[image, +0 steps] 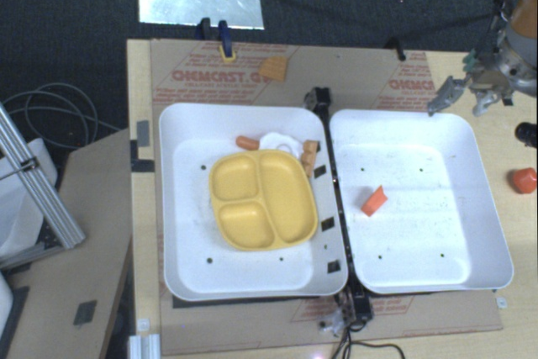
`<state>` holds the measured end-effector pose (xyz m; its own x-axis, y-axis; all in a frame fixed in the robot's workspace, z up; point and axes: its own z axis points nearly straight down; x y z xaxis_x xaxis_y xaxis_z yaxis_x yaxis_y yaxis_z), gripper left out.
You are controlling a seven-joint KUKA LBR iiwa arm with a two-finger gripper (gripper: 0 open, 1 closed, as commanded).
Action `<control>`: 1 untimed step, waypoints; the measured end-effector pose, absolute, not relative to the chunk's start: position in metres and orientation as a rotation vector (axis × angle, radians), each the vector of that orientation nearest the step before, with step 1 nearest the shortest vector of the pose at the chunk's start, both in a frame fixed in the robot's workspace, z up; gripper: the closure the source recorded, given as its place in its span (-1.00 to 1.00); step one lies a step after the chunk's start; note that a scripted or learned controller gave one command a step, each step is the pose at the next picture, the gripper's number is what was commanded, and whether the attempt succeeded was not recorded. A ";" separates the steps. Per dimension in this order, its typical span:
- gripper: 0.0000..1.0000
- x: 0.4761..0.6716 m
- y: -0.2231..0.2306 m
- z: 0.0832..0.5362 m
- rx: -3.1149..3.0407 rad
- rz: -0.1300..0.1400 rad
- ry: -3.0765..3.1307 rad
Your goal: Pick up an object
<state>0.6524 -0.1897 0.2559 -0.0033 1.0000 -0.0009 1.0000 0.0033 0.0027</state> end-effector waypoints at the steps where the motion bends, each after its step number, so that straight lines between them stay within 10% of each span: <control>1: -1.00 0.602 -0.130 0.168 2.219 -0.004 2.236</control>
